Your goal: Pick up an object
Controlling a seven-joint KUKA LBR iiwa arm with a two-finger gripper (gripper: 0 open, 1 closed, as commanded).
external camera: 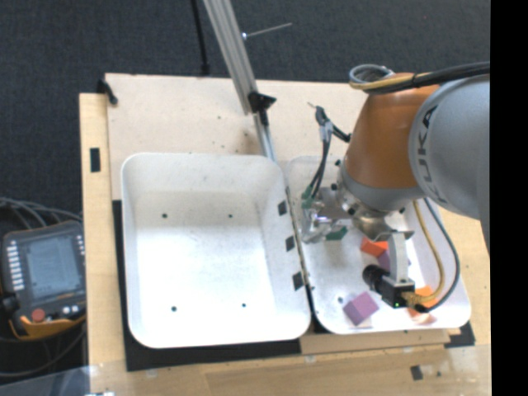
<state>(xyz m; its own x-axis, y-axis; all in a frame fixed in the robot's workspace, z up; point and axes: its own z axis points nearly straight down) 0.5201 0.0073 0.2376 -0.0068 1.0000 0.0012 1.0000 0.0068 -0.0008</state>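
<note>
Surface (181,114) carried two white bins. Left bin (206,246) at 9 o'clock of scene. Right bin (445,308) at 3 o'clock, arm (412,147) over it. Gripper (318,221) low near right bin's left wall. Fingers' state: cannot tell. Candidate things in right bin: purple block (360,308) at 5 o'clock of gripper, orange piece (373,246) at 3 o'clock, green piece (335,234) just beside gripper. Step judged: descent toward grasp. Next move needs closing on green piece, then lift.
</note>
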